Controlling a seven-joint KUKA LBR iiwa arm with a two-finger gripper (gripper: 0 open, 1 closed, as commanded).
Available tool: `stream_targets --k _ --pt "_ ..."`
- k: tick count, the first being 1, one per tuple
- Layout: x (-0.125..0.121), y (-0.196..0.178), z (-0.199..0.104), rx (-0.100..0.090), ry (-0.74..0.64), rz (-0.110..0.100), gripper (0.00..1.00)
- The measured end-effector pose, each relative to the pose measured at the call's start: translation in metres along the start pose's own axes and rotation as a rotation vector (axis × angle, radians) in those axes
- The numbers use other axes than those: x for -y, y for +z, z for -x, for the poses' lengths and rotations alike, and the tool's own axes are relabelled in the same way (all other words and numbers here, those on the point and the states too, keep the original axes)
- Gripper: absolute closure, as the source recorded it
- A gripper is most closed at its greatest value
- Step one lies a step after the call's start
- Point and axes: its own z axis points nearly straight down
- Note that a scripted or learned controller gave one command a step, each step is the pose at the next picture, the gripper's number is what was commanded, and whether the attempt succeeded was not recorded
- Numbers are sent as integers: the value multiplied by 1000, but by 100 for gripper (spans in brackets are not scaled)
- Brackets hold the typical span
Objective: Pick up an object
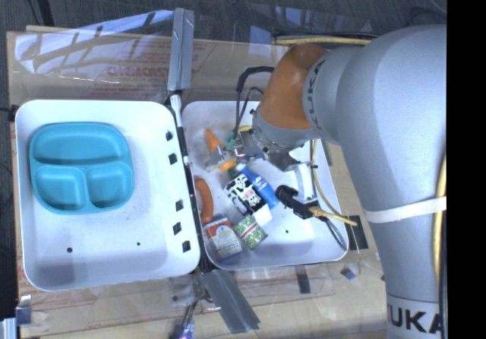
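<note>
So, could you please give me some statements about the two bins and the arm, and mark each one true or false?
1. The blue divided tray lies in the left bin. True.
2. The arm reaches over the left bin. False: it is over the right bin, with the tool near that bin's upper left part.
3. The orange sausage-shaped object lies by the right bin's left wall. True.
4. The tray has a single compartment. False: it has three.
5. The small cartons lie in the right bin's lower part. True.
</note>
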Motion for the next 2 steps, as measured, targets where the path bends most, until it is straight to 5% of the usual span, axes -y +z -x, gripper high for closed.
stream_targets --k 1,2 --pt "0 -10 0 0 -4 -3 100" --pt "-20 -184 -10 1 -114 1 100"
